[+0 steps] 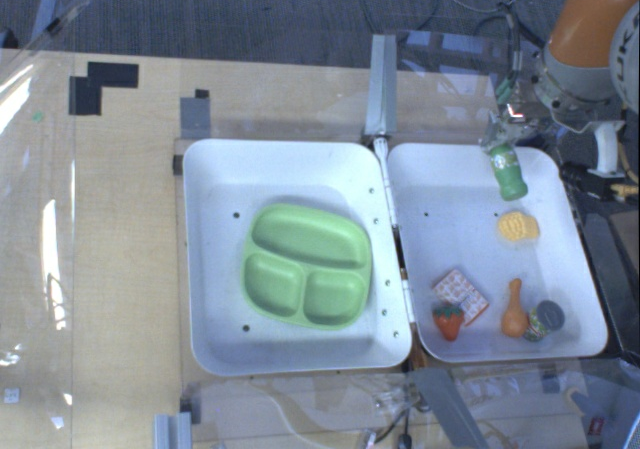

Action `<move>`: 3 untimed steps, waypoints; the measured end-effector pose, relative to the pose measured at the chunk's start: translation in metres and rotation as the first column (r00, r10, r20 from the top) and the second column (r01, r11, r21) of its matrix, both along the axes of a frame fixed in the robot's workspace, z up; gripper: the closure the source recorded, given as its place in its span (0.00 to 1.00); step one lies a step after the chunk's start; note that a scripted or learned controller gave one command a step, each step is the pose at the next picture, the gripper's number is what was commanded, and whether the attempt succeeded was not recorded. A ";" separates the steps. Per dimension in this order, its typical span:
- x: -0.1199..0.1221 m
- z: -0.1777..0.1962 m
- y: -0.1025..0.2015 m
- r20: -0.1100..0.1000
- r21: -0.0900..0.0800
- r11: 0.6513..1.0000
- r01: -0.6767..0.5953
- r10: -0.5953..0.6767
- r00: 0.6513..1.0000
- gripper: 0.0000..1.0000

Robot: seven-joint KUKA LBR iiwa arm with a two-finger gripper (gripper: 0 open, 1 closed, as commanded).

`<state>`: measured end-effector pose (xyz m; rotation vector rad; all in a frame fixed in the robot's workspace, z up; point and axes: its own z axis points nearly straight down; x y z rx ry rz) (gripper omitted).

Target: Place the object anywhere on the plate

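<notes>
Two-finger gripper [503, 133] is clamped on the top end of a small green plastic bottle [508, 174], above the right white bin's [578, 267] far edge. Bottle's long axis runs near-vertical, cap end up in the fingers, base down. Green three-compartment plate [306, 264] sits in the left white bin [210, 237], well apart.

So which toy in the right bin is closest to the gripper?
The green bottle. It hangs right under the gripper at the bin's far edge, while the yellow corn, orange gourd, strawberry and the rest lie nearer the front.
</notes>
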<state>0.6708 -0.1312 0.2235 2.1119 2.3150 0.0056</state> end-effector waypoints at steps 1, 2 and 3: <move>-0.072 -0.038 0.091 -0.005 0.003 0.999 -0.050 0.050 0.999 1.00; -0.085 -0.039 0.167 -0.005 0.005 0.987 0.161 -0.161 0.987 1.00; -0.085 -0.039 0.167 -0.005 0.005 0.987 0.161 -0.161 0.987 0.00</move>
